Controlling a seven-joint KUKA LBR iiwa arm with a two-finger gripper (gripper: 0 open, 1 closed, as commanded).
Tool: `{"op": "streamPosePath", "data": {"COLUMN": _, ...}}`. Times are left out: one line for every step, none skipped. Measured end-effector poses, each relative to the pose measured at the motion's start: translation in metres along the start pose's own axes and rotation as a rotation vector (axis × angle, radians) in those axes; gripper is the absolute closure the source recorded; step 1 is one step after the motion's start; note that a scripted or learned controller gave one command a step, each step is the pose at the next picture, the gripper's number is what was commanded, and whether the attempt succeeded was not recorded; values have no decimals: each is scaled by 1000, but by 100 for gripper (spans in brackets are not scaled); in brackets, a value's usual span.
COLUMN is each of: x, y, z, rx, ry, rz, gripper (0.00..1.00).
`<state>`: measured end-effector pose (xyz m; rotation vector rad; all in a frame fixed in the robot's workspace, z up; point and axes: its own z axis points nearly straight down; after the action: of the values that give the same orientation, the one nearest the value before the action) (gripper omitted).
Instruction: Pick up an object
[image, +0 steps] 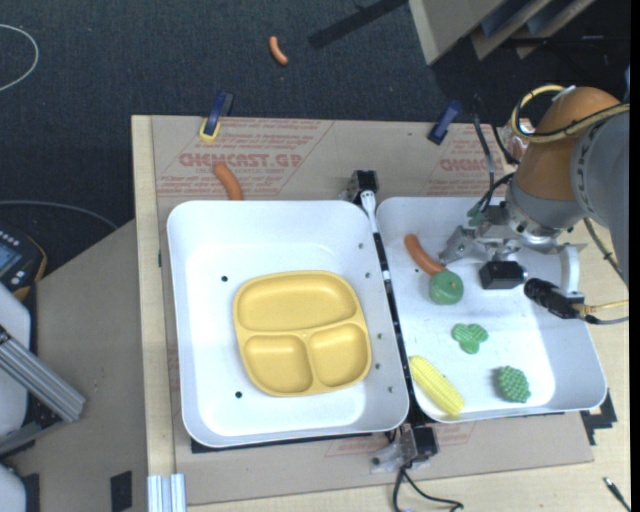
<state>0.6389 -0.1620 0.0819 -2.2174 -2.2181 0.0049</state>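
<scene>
1. Low over the back of the right bin (580, 345) sits the tool (468, 243), at the end of the grey arm (600, 170) with its orange band (560, 140), which reaches in from the right.
2. Whether the tool is apart or together, I cannot tell; the wrist parts hide it from this slant.
3. Just beside the tool, on its left, lies an orange carrot (423, 254), tilted along the bin floor. I cannot tell if the two touch.
4. Next to the carrot's lower end rests a round green fruit (446, 289), touching or almost touching it.
5. Further toward the front of the same bin lies a small green leafy piece (468, 336).
6. A yellow corn cob (436, 385) lies at the front left corner of the right bin, against its wall.
7. A green bumpy vegetable (512, 383) sits near the front, to the right of the corn and apart from it.
8. In the left bin (200, 300) a yellow divided plate (300, 330) with three compartments lies flat near the middle.
9. Behind the left bin, on the desk (300, 150), lies a second orange carrot (229, 181).
10. On the dark floor beyond the desk lies another small orange piece (278, 49).
</scene>
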Motion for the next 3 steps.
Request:
{"op": "streamPosePath", "data": {"x": 0, "y": 2, "z": -14, "rx": -7, "ry": -2, "rz": 0, "gripper": 100}}
{"op": "streamPosePath", "data": {"x": 7, "y": 0, "z": -75, "rx": -15, "ry": -4, "rz": -1, "gripper": 100}}
{"op": "streamPosePath", "data": {"x": 8, "y": 3, "z": -119, "rx": -14, "ry": -4, "rz": -1, "gripper": 100}}
